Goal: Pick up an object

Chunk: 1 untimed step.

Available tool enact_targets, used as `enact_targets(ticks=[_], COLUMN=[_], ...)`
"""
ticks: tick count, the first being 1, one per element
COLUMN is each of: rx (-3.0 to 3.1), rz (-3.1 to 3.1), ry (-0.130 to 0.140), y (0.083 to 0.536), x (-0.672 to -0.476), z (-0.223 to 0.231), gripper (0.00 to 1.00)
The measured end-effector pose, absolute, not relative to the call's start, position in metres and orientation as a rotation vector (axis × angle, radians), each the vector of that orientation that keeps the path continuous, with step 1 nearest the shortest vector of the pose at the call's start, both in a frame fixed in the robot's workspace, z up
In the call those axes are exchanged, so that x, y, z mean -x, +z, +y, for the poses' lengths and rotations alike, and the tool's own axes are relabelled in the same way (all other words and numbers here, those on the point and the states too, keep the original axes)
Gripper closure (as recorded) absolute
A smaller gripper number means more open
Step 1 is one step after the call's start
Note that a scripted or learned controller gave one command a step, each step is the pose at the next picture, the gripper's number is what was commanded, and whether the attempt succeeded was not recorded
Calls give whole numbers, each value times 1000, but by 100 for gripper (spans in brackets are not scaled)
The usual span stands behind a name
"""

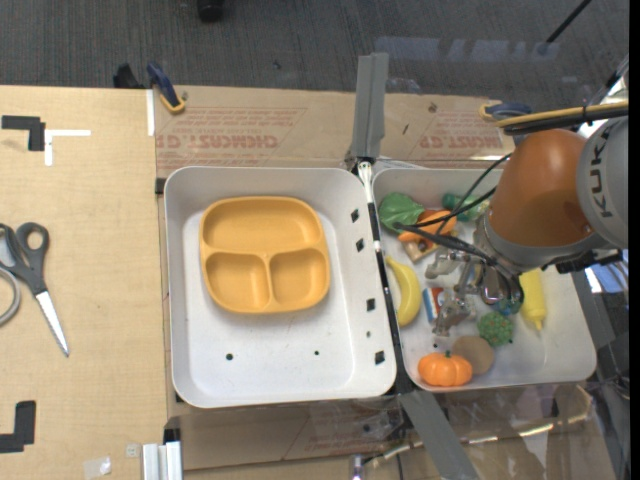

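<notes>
The toys I could take lie crowded in my right bin (570, 363): a banana (405, 290) by the left wall, a small pumpkin (444, 369) at the near edge, broccoli (495, 328) and a kiwi-like brown piece (474, 353) just beside it. My gripper (455, 303) hangs among them, between banana and broccoli; its metal blurs into the clutter, so I cannot tell how it stands, and nothing looks held. Packed this tight, I may nudge a neighbour or pinch two at once. The left bin (190, 368) carries a yellow divided plate (266, 253).
</notes>
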<state>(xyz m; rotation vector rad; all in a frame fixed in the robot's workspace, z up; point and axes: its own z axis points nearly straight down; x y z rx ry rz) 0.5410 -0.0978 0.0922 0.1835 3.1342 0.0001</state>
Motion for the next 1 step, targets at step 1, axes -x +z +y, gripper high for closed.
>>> enact_targets(ticks=[1], rx=[-433], rz=[3090], ry=[0], y=[96], x=[-496], z=[-96], gripper=[0])
